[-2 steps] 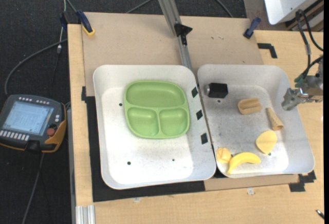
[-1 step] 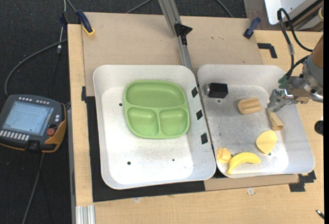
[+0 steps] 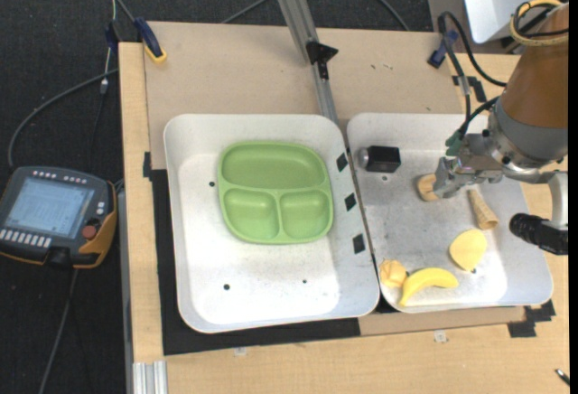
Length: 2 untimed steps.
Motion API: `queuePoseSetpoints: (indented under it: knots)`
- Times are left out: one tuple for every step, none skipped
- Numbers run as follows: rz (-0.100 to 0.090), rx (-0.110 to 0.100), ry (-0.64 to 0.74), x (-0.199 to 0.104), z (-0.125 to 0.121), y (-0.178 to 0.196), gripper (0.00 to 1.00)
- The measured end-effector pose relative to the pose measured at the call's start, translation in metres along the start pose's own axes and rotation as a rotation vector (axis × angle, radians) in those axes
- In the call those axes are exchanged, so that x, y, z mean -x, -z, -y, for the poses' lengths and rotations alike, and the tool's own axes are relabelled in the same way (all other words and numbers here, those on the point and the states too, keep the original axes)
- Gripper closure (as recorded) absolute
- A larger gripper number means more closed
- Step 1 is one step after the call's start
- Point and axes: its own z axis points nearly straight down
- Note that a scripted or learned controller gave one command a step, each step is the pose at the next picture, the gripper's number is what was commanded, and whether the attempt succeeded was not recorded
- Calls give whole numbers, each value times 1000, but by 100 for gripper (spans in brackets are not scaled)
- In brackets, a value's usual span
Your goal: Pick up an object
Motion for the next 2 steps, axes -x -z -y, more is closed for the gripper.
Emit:
queuePoseSetpoints:
  knots:
    - [1, -2, -1, -57, 15, -2, 100]
    - [1, -1, 0, -121, 16, -4, 100]
